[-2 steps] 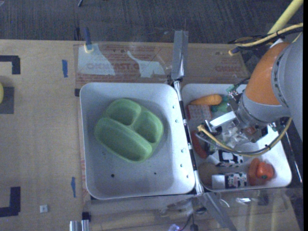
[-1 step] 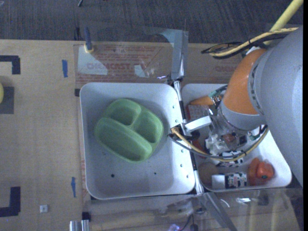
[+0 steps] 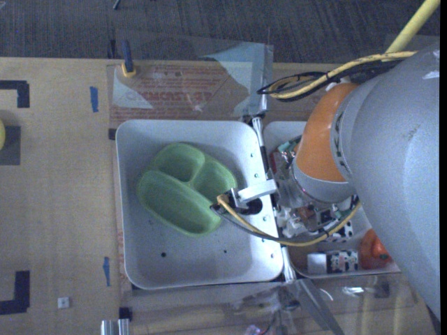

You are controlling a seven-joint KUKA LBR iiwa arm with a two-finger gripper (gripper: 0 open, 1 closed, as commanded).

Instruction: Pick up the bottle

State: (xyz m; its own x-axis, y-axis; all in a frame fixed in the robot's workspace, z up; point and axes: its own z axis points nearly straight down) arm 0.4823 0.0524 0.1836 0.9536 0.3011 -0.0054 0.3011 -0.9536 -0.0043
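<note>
The grey arm with its orange band (image 3: pixel 318 149) hangs over the right bin (image 3: pixel 349 271) and covers most of it. My gripper (image 3: pixel 302 218) sits under the wrist at that bin's left side, close to the wall between the bins, with cables looping around it. An orange rounded object (image 3: pixel 375 250), possibly the bottle, peeks out from under the arm at the right bin's front right. I cannot tell its full shape. It lies to the right of the gripper, apart from it.
A green divided plate (image 3: pixel 185 187) lies in the left bin (image 3: pixel 188 264), its right end near the arm's white bracket (image 3: pixel 253 192). A small white and black box (image 3: pixel 335 261) rests at the right bin's front. A red and green item (image 3: pixel 283 152) shows at its back left.
</note>
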